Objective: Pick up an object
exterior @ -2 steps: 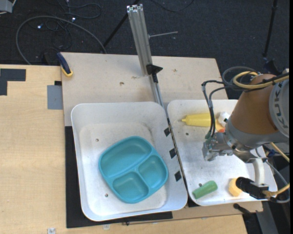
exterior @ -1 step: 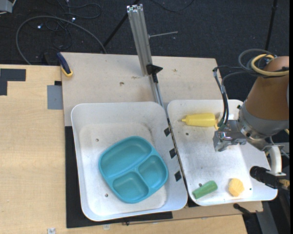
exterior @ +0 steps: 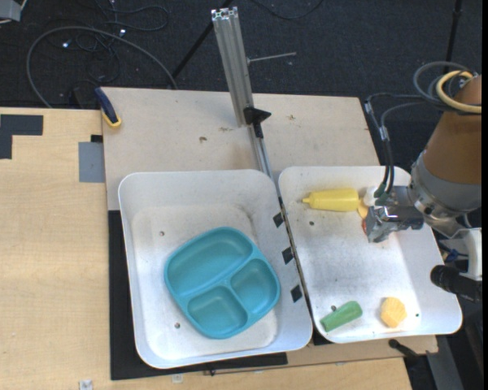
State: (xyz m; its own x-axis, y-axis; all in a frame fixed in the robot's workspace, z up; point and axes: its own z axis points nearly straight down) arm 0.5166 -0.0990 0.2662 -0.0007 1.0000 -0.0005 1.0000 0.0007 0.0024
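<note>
Gripper (exterior: 380, 220): lowered in the right bin (exterior: 351, 275); finger state cannot be told. Yellow bottle (exterior: 333, 200): lain just beside it, likely the intended pick. Green block (exterior: 342, 316), orange piece (exterior: 394, 311): below, well apart. Blue tray (exterior: 221, 281): left bin (exterior: 146, 218).

Gripper (exterior: 377, 226) low in right bin (exterior: 342, 250), upper-right part. Yellow bottle (exterior: 333, 200) just beside it on its left, slightly farther back; blocks a move that way. Bin's back rim close behind gripper. Toward the camera from gripper: wide bare floor, open path. Beyond that, near front rim, yellow lump (exterior: 393, 311) and green piece (exterior: 342, 316), well apart from gripper, gap between them passable. Far to gripper's left, across the two touching rims with black clips (exterior: 287, 255), left bin (exterior: 138, 218) holds blue divided tray (exterior: 220, 281) taking its centre; bare strips around it. Upright metal post (exterior: 236, 63) stands behind the bins.
</note>
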